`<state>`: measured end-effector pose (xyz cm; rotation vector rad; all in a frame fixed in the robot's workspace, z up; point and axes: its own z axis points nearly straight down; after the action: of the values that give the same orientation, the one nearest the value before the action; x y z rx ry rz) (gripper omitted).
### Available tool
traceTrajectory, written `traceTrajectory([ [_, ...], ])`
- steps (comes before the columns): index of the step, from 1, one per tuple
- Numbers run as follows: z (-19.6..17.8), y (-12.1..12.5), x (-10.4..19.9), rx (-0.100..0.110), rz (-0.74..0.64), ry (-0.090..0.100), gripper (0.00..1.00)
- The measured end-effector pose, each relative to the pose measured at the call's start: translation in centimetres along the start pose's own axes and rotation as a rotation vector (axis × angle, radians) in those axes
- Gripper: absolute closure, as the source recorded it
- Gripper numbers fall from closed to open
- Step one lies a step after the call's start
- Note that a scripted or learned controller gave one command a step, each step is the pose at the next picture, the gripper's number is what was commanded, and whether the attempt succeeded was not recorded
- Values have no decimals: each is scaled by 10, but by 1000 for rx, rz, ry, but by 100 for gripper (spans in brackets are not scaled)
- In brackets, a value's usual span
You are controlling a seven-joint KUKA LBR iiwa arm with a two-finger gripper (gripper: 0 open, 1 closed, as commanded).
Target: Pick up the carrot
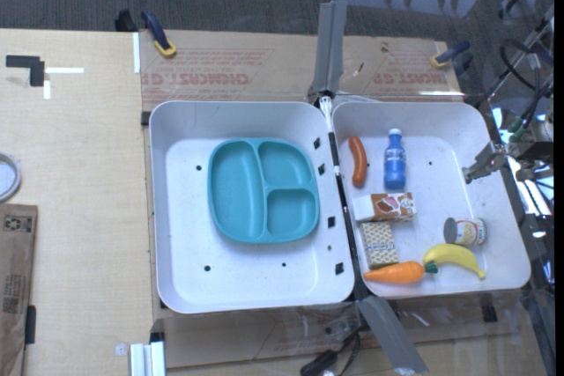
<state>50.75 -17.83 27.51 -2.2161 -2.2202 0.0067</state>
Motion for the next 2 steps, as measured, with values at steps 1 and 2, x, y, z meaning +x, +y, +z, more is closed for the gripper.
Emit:
traceTrajectory([
  [1, 92, -1, 54, -2, -352, 0, 0],
  [2, 182, -27, 47, -9, -622, -1, 0],
])
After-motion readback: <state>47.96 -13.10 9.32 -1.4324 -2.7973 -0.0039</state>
